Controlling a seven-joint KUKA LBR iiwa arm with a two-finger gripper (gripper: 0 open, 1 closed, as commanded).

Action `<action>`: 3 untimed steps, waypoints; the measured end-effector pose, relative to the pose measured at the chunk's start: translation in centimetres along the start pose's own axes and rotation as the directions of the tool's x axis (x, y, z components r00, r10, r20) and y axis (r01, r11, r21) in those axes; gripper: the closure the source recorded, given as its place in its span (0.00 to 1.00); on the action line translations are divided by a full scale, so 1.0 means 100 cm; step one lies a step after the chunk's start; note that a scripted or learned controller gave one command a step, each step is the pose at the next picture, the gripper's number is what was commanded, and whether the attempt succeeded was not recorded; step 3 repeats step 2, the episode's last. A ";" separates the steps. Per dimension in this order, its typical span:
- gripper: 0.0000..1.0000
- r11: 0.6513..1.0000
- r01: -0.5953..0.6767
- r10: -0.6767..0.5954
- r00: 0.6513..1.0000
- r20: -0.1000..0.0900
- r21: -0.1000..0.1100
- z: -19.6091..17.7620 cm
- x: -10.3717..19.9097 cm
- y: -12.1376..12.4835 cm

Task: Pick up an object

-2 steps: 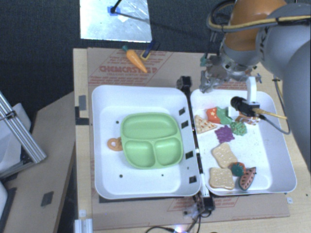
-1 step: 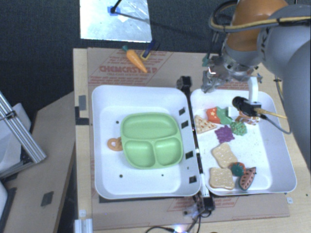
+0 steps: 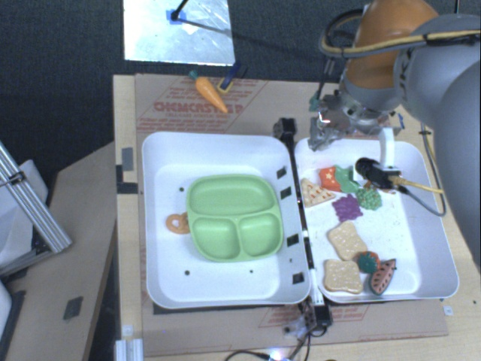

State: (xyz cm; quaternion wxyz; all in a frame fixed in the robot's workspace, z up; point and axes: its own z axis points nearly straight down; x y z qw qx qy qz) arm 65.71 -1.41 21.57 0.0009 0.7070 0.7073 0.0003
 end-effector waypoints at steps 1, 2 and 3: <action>1.00 1.000 0.005 -0.005 1.000 -0.001 -0.001 -0.013 0.012 -0.004; 1.00 1.000 0.002 -0.002 1.000 -0.001 -0.001 -0.019 0.007 0.002; 1.00 1.000 0.002 -0.002 1.000 -0.001 -0.001 -0.019 0.007 0.002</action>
